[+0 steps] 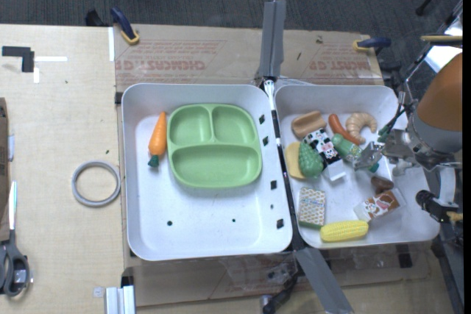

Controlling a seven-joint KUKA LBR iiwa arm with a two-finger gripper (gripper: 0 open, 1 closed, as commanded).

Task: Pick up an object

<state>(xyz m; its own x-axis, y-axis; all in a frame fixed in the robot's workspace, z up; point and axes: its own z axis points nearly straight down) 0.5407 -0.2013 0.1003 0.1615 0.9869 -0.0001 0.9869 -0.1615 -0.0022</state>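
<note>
Camera view from above the table [59, 121], with two white bins side by side. Left bin [147, 224]: a green divided plate [214, 145] near the far edge, with a toy carrot [157, 136] lying just beside the plate's left rim. Right bin [412, 228]: the candidate objects for picking, crowded toward its far-left part, namely a hot-dog bun [307, 123], a sausage [344, 129], a croissant [361, 120], a black-and-white carton [319, 144], a green vegetable [310, 161] and a yellow slice [295, 160] against the bin's left wall. Nearer the front edge lie a waffle-patterned block [311, 207], a corn cob [344, 232] and a small printed box [380, 205], each apart from its neighbours.

Gripper [366, 156]: lowered into the right bin from its right side, close by the green end of the sausage and a small white piece [335, 174]. Whether the grasping part is apart or together cannot be told; it blends with the metallic clutter around it. No object is seen lifted. The low, slanted reach suggests an attempt on the crowded cluster, where tight packing may hinder a clean grasp.
</note>
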